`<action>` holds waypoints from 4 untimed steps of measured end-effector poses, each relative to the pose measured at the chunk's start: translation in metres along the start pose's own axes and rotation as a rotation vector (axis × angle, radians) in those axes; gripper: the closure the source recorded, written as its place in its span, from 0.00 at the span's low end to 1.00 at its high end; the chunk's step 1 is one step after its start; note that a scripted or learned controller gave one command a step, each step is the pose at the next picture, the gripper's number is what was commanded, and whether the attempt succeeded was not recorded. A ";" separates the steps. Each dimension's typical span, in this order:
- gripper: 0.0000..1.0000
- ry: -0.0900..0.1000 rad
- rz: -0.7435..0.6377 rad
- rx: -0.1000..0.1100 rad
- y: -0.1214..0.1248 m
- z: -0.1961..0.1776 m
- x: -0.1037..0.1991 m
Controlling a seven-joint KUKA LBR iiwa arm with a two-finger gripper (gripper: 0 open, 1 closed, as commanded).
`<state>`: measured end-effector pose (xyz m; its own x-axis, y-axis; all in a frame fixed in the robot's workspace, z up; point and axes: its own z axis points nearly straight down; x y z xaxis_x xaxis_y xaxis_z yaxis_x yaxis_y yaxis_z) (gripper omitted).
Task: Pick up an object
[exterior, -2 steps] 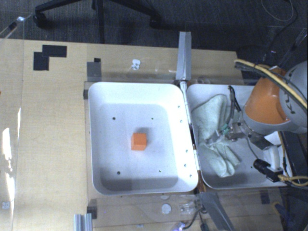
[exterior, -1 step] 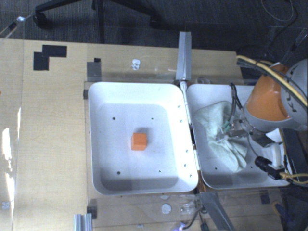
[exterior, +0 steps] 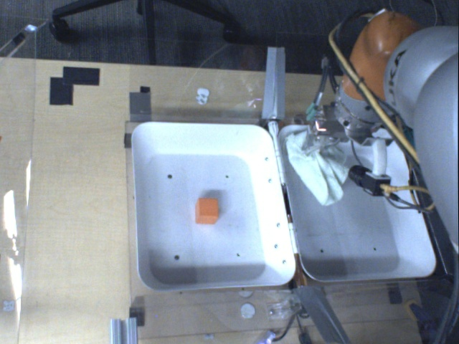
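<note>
- Overhead, the grey arm (exterior: 423,106) reaches in from the right side and takes up the far right corner of the bench (exterior: 79,213), its orange band above the wrist.
- Side by side lie the left bin (exterior: 154,264) and the right bin (exterior: 373,260), their inner walls nearly touching along the middle.
- Draped against the far left corner of the right bin lies a white cloth (exterior: 315,170), crumpled, with one end trailing toward the bin's middle.
- Right above the cloth's far end hangs the gripper (exterior: 324,136); whether it is spread or closed on the fabric I cannot tell, since wrist and cables cover it.
- Smallest is the orange cube (exterior: 207,211), alone near the middle of the left bin's floor, well apart from the gripper.
- Judged from this, the step in hand is a grasp at the cloth. To do it well, the gripper should come straight down on a raised fold rather than flat fabric, pinch firmly, then lift slowly so the trailing end clears the wall.
- Obstacles: the bin's far wall and the metal post (exterior: 275,84) at the junction crowd that corner, and white cloth on white floor gives little contrast.
</note>
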<state>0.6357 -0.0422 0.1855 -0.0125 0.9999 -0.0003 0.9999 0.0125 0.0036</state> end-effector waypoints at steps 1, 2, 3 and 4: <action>0.00 0.000 0.000 0.000 0.000 0.000 0.000; 0.00 -0.003 -0.010 -0.009 0.036 0.095 -0.044; 1.00 -0.006 -0.017 -0.016 0.038 0.082 -0.043; 1.00 0.000 0.214 -0.001 0.034 0.000 -0.001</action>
